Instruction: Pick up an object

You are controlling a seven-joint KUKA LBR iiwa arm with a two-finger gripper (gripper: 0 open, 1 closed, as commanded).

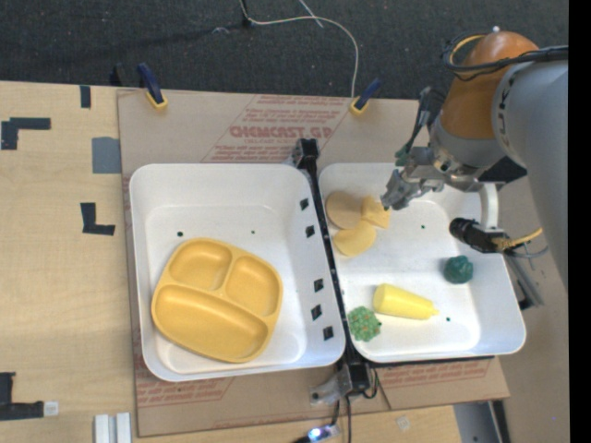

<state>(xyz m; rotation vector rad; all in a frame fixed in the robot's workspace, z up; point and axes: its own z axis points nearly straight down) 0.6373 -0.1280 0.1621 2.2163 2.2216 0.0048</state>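
The gripper (395,195) is seen low in the right bin (499,340); whether it is spread or pressed together cannot be told. Just beside and below it, tan and yellow pieces (354,224) are clustered. These are judged light, stiff and smooth, best taken across a narrow edge. Their overlaps are hard to make out.

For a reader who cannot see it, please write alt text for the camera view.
A grey robot arm lowers its pincer over pale yellow food pieces in the right bin, which also holds a yellow cone, a green broccoli and a dark green ball. The left bin holds a yellow divided plate.
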